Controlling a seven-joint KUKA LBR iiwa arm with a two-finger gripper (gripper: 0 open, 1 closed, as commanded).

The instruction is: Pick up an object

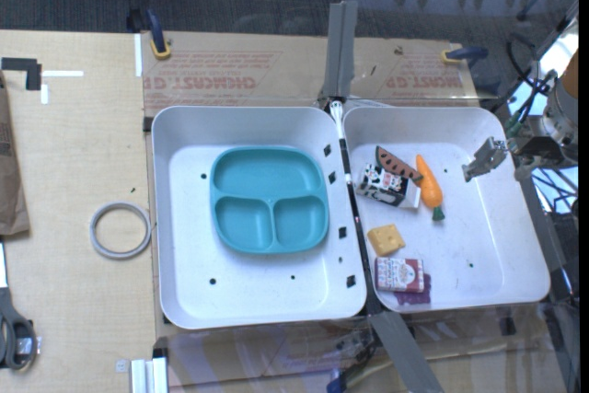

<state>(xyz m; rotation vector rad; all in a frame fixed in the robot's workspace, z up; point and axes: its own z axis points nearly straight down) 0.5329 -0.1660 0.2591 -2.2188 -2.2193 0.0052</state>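
Observation:
The right bin [502,267] holds a toy carrot [429,182], a watermelon slice [398,162], a small black-and-white carton [384,185], a yellow cracker [386,240] and a red-and-white packet [401,275]. My gripper [482,160] hangs over the bin's right part, to the right of the carrot and apart from it. Nothing shows between its fingers. The arm reaches in from the right edge.
The left bin [179,225] holds a teal divided plate [271,200]. A roll of tape [121,229] lies on the bench to the left, with scissors [17,338] near the lower left corner. A metal divider [340,51] stands between the bins at the back.

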